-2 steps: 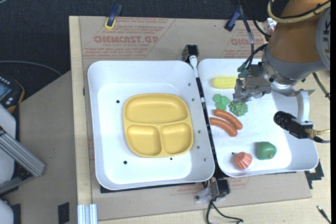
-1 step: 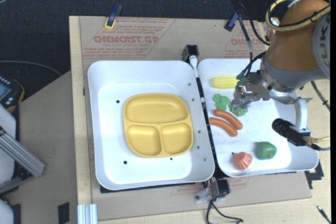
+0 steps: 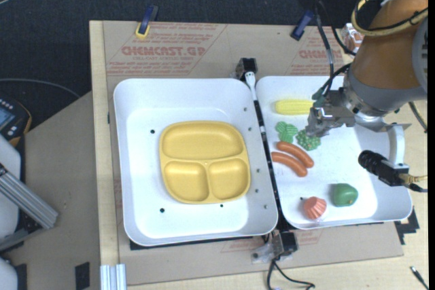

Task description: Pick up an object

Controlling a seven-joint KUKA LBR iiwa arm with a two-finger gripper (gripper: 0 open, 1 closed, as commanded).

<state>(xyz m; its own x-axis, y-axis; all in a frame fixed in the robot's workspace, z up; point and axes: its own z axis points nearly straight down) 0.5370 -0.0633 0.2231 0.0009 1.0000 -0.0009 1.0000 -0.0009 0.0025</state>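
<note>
In the right bin (image 3: 380, 210), my gripper (image 3: 317, 125) hangs low over the left middle. Its tip is right at a small green leafy piece (image 3: 310, 142), and I cannot tell whether it touches it. A second green leafy piece (image 3: 286, 130) lies just to the left. A yellow corn cob (image 3: 292, 106) lies behind them. Two orange-red sausages (image 3: 293, 158) lie side by side in front of them. A green round fruit (image 3: 344, 194) and a reddish-orange piece (image 3: 313, 208) sit near the front wall.
The left bin (image 3: 136, 146) holds a yellow divided plate (image 3: 204, 161) at its middle. Black clips sit on the seam between the bins at the back (image 3: 247, 68) and the front (image 3: 285, 241). My arm's orange and grey wrist (image 3: 391, 51) looms over the right bin's back right.
</note>
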